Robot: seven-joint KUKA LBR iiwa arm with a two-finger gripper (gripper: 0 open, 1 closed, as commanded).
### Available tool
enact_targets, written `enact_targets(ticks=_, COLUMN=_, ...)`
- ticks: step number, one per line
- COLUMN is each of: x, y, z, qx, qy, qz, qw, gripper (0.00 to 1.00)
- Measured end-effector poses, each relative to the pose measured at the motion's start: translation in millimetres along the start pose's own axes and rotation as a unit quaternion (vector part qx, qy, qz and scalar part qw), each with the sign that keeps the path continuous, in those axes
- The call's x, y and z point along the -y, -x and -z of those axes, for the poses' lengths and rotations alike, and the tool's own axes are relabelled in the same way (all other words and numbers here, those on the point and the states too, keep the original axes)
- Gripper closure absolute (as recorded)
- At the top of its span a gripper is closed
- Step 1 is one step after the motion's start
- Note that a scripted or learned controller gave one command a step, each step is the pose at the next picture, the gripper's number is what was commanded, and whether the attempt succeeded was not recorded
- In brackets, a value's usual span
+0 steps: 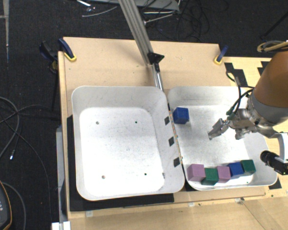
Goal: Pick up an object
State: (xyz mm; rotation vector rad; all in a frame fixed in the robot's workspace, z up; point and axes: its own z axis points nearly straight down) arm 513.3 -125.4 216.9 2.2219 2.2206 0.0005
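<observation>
A blue cube [181,115] sat alone at the far left of the right bin [201,96]. Along that bin's near wall ran a row of blocks: purple [196,172], green [211,176], purple [223,173], blue [236,169], green [248,166]. The claw [217,131] hung over the bin's middle, gripping nothing; I couldn't tell how far its fingers stood apart. The left bin [117,97] lay beside it on the worktop [110,63].

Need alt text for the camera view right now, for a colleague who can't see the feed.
The end effector hangs over the right bin, apart from a lone blue cube near the divider. Five cubes, purple, green, purple, blue and green, crowd that bin's near edge. The left bin sits alongside.
</observation>
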Motion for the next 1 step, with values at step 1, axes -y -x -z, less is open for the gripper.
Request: enact_targets(ticks=1, x=-45.0, y=66.9, z=-123.6, qx=0.001, qy=0.001, qz=-0.001, qw=1.0000, gripper=0.00)
